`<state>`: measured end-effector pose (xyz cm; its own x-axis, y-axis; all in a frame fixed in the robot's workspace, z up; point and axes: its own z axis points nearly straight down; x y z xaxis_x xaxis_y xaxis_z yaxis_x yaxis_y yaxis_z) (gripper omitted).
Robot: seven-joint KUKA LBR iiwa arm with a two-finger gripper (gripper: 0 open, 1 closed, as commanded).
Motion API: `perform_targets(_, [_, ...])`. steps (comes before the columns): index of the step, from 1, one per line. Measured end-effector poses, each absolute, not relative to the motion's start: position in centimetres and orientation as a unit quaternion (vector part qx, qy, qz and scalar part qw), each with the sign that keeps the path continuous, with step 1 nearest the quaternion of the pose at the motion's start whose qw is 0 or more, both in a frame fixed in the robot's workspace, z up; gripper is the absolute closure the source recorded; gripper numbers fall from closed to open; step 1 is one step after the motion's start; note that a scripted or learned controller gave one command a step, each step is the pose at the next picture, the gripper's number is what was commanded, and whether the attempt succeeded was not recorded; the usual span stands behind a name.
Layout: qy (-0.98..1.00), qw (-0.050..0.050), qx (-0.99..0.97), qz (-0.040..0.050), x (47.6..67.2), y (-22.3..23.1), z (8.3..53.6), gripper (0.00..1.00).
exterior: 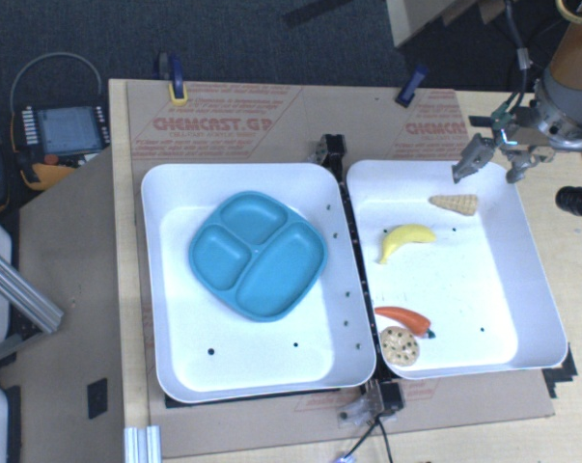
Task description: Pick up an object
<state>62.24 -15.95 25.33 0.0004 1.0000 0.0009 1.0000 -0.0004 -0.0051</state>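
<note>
Cookie [400, 345] and pepper [403, 318] lie far below the end effector [493, 161]; its fingers are apart over the cone [455, 204], holding nothing.

Left of and below the gripper [495, 166] I count two white bins [165, 258], one blue divided plate [259, 255], one yellow banana [404, 239], one red pepper [403, 317], one tan wedge [455, 203], and what looks like one cookie [400, 345].
</note>
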Motion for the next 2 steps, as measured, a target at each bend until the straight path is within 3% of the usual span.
perform_targets(1, [-0.707,0.000,-0.707,0.0002,62.3,-15.9,25.5,0.00])
perform_targets(2, [-0.707,0.001,-0.707,0.0005,62.1,-16.3,21.4,0.00])
